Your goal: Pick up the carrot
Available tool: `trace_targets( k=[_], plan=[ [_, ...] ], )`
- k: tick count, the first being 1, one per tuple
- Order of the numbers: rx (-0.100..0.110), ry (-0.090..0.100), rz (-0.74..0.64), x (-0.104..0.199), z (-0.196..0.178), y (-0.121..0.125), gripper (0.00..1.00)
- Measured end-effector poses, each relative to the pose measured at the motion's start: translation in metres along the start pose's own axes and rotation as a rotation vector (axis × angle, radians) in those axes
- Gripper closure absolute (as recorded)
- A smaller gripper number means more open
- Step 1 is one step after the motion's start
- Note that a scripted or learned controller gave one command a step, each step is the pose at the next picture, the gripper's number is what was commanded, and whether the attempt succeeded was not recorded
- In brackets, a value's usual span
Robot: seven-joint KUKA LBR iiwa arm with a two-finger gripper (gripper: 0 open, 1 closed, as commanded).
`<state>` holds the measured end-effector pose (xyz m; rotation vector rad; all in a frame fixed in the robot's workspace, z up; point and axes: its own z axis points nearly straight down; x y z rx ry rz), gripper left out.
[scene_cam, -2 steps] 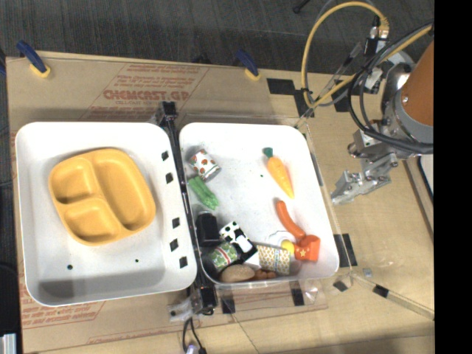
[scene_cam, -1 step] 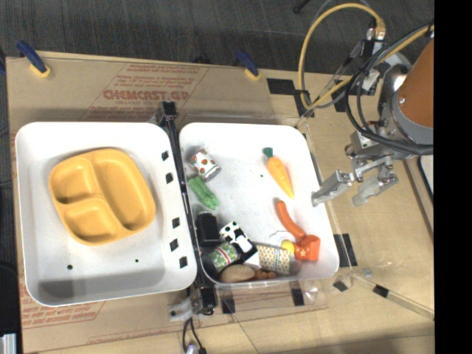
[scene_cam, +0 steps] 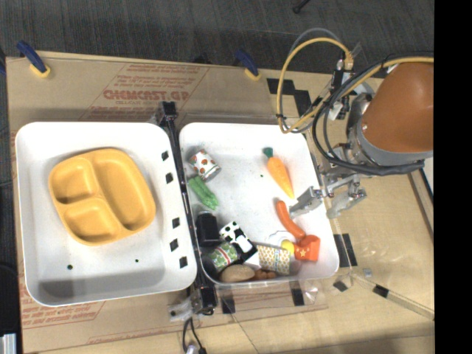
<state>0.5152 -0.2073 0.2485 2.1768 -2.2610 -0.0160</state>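
The carrot is orange with a green top and lies flat in the upper right part of the right bin, its green end toward the back. My gripper hangs over the bin's right rim, to the right of and slightly nearer than the carrot, apart from it. Its two silvery fingers stand spread, open, with nothing between them.
A red-orange sausage-like toy lies just left of the gripper, above a red block. Cans, a cow-patterned toy and a potato crowd the bin's front. A small can and green vegetable lie at its left. The left bin holds a yellow divided plate.
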Motion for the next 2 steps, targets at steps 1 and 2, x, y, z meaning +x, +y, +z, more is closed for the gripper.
trace_targets(
  k=[1,2],
  plan=[
    [0.001,-0.002,-0.028,-0.004,0.083,-0.072,0.0],
    [0.018,0.002,0.113,-0.002,0.153,-0.126,0.0]
  ],
)
